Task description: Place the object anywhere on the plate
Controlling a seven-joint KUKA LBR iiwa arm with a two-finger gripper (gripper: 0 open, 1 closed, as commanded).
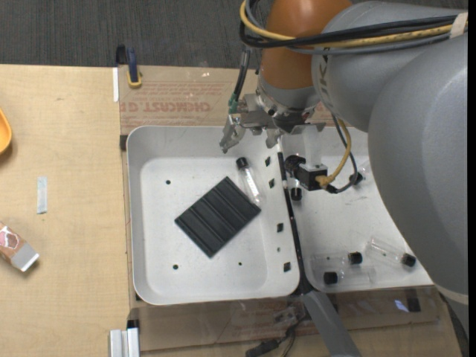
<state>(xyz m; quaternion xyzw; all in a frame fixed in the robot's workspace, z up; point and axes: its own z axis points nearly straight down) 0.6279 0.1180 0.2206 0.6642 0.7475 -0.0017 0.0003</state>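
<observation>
My gripper (239, 136): finger spread cannot be told; hangs at twelve o'clock over the left bin (149, 222), above a clear vial (248, 178) beside the black plate (218, 216). Cardboard (178, 104) print: unreadable.

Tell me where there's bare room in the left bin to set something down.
In the left bin, bare floor runs along the left wall and the near edge, both bordered by the black ribbed plate. The far right corner is crowded: a clear vial lies at the plate's corner, with the hand just above it.
</observation>
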